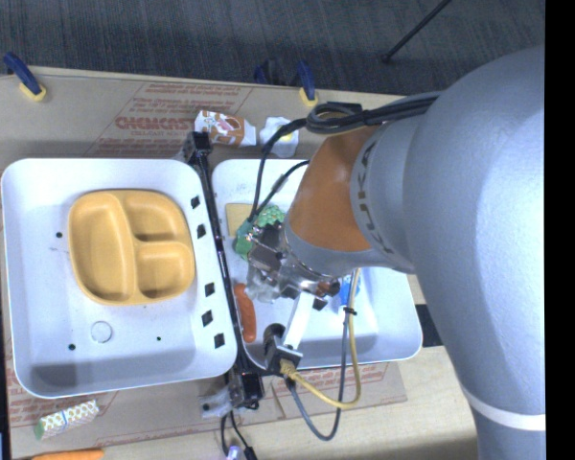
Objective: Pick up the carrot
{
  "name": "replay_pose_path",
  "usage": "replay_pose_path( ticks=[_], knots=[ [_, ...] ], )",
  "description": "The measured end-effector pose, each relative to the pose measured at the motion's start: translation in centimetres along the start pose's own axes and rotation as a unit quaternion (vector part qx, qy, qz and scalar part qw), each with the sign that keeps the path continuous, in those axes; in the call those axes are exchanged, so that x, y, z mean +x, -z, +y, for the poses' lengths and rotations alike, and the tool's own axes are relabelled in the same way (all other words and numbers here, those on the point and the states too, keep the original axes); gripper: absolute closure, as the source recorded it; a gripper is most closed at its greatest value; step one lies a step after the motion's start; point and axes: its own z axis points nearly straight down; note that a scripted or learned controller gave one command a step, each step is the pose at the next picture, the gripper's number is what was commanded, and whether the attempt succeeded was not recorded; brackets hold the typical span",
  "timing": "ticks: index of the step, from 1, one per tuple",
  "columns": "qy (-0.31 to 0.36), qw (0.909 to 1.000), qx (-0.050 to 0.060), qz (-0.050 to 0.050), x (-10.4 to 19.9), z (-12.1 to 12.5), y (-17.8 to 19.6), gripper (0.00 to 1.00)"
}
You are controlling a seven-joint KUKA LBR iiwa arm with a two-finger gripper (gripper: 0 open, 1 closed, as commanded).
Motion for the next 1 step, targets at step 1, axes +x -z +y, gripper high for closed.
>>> replay_pose_path(
  ticks=[1],
  knots=[
    [0.032,0.9995,-0.002,0.001,-7.52,4.38,6.79,1.00]
  ],
)
